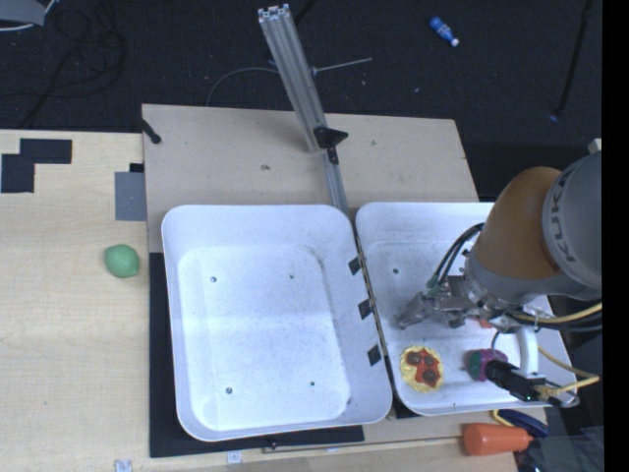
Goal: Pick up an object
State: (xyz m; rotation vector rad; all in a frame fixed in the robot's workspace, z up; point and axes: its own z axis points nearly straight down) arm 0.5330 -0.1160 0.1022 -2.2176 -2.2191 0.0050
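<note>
Camera view: tool [413, 313] sits low in the right bin [393, 226], lower right of frame; its grip I cannot tell. Just below lies a yellow toy [422, 369], apart from it.

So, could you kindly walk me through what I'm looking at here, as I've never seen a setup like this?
This is one picture from a fixed camera above a bench, looking down at a slant. The grey machine with the orange band is a robot arm reaching in from the right; its job is to pick up an object. At its end is a two-finger gripper, low over the right white bin. I cannot tell whether its fingers are open, and nothing is visibly held. In that bin lie a yellow item with red spots and a small purple and green item. The left white bin sits beside it. A green ball rests on the bench outside the bins, and an orange object lies in front of the right bin.
</note>
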